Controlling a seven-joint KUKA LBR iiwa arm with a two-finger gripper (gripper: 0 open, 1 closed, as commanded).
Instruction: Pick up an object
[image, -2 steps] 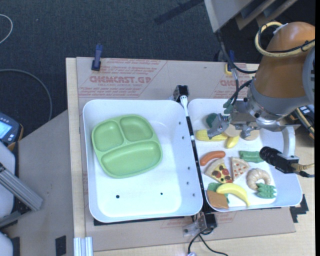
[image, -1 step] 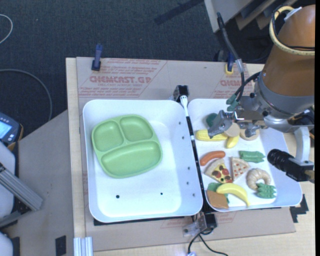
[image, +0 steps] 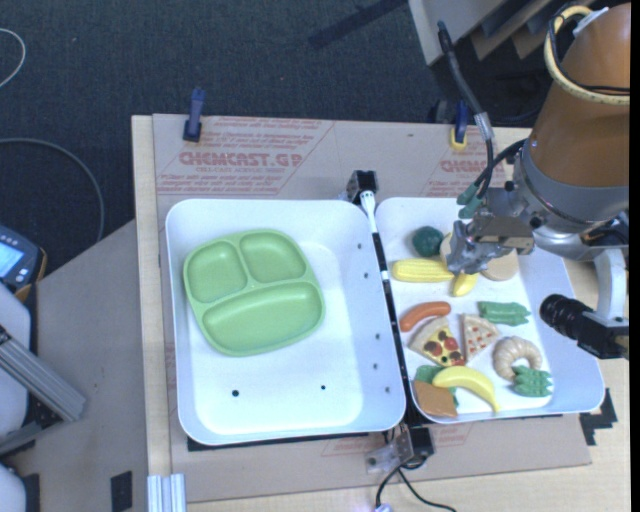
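So the arm (image: 585, 110) is being reached in from the right over the right bin (image: 585, 395), and the hand (image: 468, 262) is being lowered at its far end, right by a yellow corn cob (image: 420, 270) and a dark green piece (image: 428, 240). Can't tell if anything is being gripped. Nearer, pizza slices (image: 440, 343), a sausage (image: 425, 314), a banana (image: 468, 382) and a croissant (image: 515, 352) are being left lying. A green divided plate (image: 253, 290) is being kept in the left bin (image: 290, 400) on the tabletop (image: 160, 380).
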